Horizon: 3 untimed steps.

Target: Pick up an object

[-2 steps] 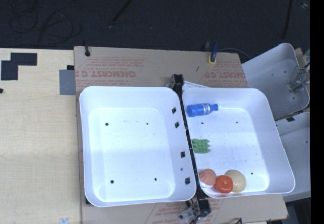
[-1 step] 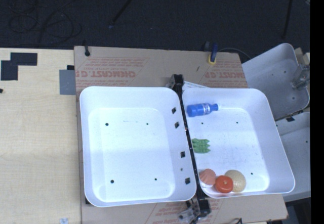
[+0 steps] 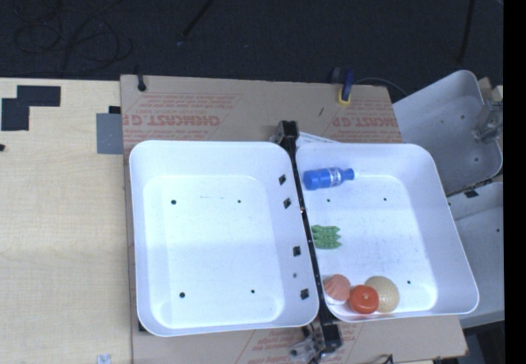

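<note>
The left bin (image 3: 209, 235) sits on the bench's cardboard sheet (image 3: 246, 112), its right rim touching the right bin (image 3: 411, 214) along a black clip strip (image 3: 300, 223).

In the right bin, four things lie along the left wall. Near the far left corner is a blue bottle (image 3: 327, 177), on its side, white cap pointing right. It looks like light, stiff plastic, smooth and apt to roll, so a grip across the middle of its body, fingers closing on the long sides, seems safest. About halfway down the left wall lies a small green piece (image 3: 325, 237), low and ribbed; it is probably soft and light, and hard to get fingers under. In the near left corner three rounds touch each other: a pink one (image 3: 335, 287), a red one (image 3: 363, 299) and a tan one (image 3: 384, 292). Crowded against the rim, they leave little room for fingers.

Arm and gripper are not to be made out at the right edge, so I cannot tell its state.
</note>
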### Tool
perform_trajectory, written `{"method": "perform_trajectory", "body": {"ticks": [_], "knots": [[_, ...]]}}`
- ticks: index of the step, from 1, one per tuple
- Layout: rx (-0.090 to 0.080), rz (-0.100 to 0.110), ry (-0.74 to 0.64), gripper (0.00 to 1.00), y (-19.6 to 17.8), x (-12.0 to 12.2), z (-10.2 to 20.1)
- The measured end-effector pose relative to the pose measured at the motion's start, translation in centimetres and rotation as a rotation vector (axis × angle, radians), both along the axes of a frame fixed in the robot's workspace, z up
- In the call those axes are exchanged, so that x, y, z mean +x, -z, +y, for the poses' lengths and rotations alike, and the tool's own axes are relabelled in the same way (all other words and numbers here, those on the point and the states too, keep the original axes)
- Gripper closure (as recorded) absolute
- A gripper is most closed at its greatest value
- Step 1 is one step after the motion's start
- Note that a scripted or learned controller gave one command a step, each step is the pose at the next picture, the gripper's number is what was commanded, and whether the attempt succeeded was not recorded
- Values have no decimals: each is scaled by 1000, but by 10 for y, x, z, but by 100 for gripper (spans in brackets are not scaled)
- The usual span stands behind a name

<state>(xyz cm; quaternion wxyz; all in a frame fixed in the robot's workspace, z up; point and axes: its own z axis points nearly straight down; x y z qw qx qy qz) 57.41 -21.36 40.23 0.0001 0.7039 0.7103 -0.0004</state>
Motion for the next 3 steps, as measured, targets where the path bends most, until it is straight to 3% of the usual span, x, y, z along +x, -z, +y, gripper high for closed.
{"method": "perform_trajectory", "body": {"ticks": [1, 2, 3], "knots": [[0, 0, -1, 100, -10, -2, 0], [1, 5, 3, 100, 47, 36, 1], [0, -2, 6, 100, 2, 55, 0]]}}
